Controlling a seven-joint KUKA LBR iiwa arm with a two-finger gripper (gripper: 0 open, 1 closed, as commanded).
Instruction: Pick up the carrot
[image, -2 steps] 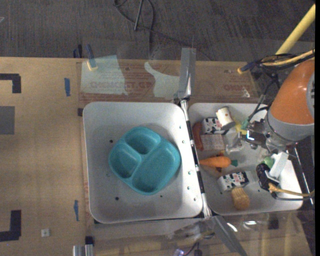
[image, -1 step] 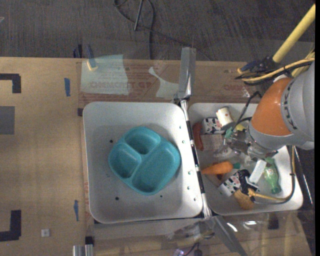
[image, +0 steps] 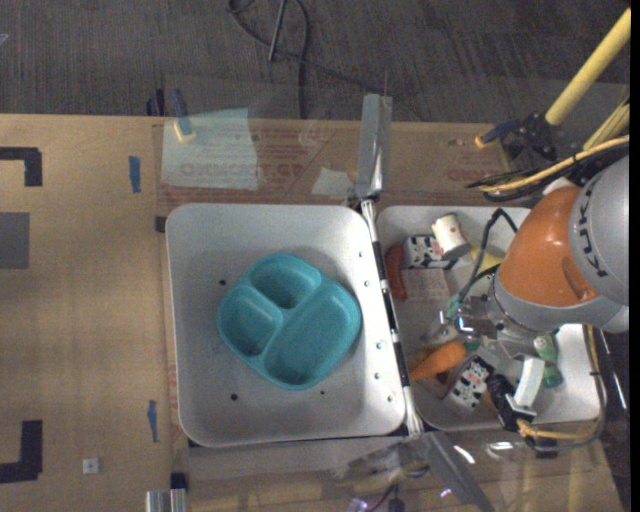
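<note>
The carrot (image: 440, 361) lay in the right bin (image: 575, 400), near that bin's left wall, with a small black-and-white patterned item (image: 467, 382) just beside it. The gripper (image: 462, 322) sat directly above the carrot's upper end; how its jaws stood I could not tell. Behind it rose the arm's orange band (image: 540, 265). Farther back stood a small white cup (image: 450, 236). In the left bin (image: 200, 400) rested a teal divided plate (image: 290, 320).

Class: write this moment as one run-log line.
arm: over right bin | gripper: just above carrot | carrot: lying in bin, not lifted | left bin: teal divided plate
</note>
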